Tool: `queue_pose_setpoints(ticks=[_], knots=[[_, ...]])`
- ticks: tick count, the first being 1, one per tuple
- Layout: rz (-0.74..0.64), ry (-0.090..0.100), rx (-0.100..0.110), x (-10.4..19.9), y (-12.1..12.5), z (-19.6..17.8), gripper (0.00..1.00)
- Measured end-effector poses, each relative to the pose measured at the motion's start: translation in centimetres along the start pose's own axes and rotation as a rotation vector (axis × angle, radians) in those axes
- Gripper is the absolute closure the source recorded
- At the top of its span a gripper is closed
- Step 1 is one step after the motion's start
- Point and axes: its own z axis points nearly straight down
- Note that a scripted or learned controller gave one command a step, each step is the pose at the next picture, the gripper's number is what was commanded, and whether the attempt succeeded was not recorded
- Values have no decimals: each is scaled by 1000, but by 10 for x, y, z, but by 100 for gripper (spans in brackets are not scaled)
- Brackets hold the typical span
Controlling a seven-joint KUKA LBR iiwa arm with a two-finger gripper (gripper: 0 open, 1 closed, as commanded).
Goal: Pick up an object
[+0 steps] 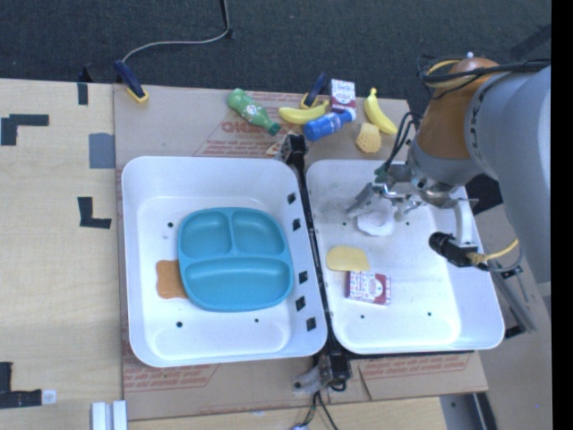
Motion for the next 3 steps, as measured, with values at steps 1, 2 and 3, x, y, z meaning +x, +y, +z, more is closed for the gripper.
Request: queue_pose_setpoints(ticks=[1,2,3], knots=[[1,-4,-7,16,-1,37,0],[0,-5,-11,16,0,27,100],[-1,1,0,80,-33,-58,100]])
